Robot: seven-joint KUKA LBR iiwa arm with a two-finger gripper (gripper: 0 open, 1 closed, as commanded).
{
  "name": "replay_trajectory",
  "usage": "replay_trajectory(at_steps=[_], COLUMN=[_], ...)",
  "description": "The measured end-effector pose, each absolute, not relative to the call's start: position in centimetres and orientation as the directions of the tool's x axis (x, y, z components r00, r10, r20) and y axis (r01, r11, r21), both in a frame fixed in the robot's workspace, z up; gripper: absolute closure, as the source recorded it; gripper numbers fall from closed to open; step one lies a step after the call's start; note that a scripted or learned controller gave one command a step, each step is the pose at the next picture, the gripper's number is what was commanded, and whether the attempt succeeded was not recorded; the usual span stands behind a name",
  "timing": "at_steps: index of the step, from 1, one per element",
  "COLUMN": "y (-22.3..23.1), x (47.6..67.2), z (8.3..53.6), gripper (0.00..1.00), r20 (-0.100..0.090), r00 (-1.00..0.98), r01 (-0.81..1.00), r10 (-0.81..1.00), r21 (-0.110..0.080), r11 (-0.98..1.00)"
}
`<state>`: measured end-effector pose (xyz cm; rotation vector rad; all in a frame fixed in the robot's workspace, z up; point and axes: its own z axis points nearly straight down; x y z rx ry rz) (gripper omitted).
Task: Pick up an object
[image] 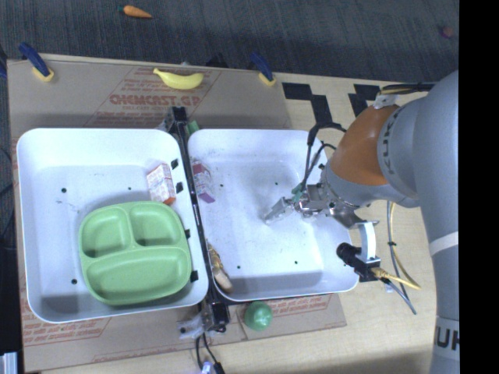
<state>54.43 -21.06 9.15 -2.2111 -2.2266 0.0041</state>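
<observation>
In the right-hand bin [257, 283], toward its right side, the gripper [274, 210] of the grey arm [421, 154] is seen lowered close to the white floor, its metallic tips pointed left. How far the tips are parted cannot be told, and no object is seen between them. The nearest loose things are found at the left wall of the same bin: a small packet with red and purple print [202, 181] is lodged against the far part of the divider, and a tan, finger-like object [217, 269] is seen lying against the near-left corner. Both are well apart from the gripper.

In the left-hand bin [39, 232], a green compartment tray [136, 250] is set flat on the near half, its three sections facing up. A small white carton with red print [160, 182] is seen just beyond the tray's far edge, beside the divider.

Outside the bins, a green ball [258, 315] is seen resting on the cardboard sheet [226, 100] just past the near rim of the right-hand bin. A yellow banana [178, 77] is placed on the cardboard beyond the far rims, and blue clamps [35, 61] are fixed at the sheet's far edge. A small orange object [137, 11] is seen on the dark floor farther back.
</observation>
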Motion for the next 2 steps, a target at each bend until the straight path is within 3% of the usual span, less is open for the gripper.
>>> replay_trajectory(at_steps=[1, 2], y=[-17.8, -21.1], x=[50.2, 56.1], z=[11.5, 12.7], gripper=[0.00, 0.00], r20=[0.001, 0.000], r00=[-0.006, -0.005], r01=[1.000, 1.000], r10=[1.000, 1.000], r21=[-0.003, -0.001], r11=[0.006, 0.005])
